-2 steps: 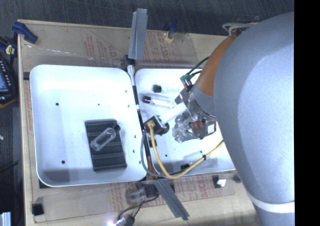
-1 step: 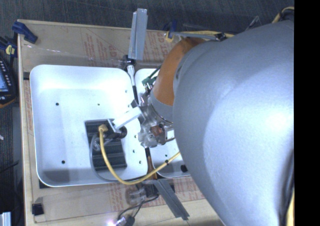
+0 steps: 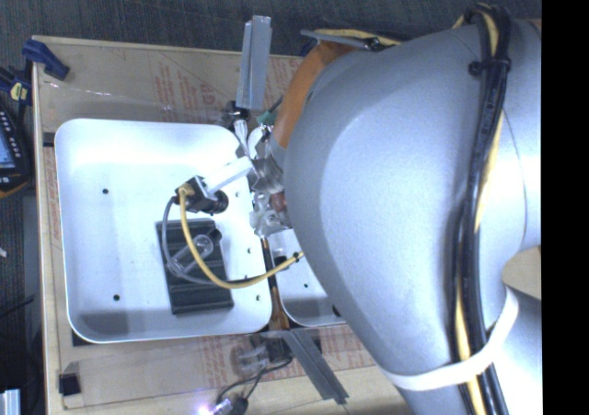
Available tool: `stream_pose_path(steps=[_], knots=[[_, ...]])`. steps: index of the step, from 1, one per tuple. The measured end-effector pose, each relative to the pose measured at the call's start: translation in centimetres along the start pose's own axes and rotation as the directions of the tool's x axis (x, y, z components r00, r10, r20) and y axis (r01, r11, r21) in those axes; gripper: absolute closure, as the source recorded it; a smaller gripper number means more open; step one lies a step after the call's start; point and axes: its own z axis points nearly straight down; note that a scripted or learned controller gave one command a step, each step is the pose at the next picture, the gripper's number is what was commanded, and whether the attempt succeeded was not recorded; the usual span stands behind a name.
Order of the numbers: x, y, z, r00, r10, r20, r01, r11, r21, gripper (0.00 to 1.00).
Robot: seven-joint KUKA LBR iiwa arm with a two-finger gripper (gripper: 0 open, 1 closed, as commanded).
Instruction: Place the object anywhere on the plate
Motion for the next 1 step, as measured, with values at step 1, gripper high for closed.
stream_pose_path(steps=[1], knots=[[-6.74, 3.12, -0.05, 0.959, -0.284, 0.0, 0.284, 0.959, 0.0, 1.0]])
